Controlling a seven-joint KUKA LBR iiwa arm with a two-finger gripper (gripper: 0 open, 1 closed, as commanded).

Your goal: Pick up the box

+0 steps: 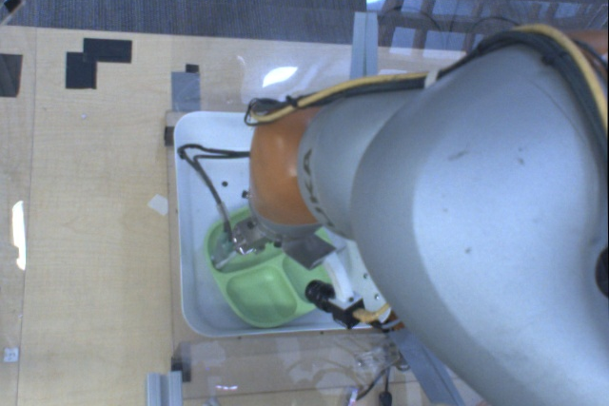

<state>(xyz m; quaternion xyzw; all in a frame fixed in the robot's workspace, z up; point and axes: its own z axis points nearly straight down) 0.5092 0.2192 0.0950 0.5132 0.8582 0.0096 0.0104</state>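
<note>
Metal-grey gripper (238, 244) sits low in the white bin (193, 204), lower middle of frame, directly over the rim of a round lime-green dish (217, 263). Whether it is open, closed or gripping: cannot tell; the wrist hides it from above.

Orange band (278, 174) sits just above the gripper. The grey arm (457, 233) fans out from there, covering the whole right side of the frame and most of the bin. Black cables (205, 168) loop off the wrist to the left.

A squarish green tub (262, 297) overlaps the dish, just below the gripper. Which item here is the box: cannot tell.

Pale wooden bench (86, 233) to the left carries black tape patches (95, 62) at upper left.
</note>
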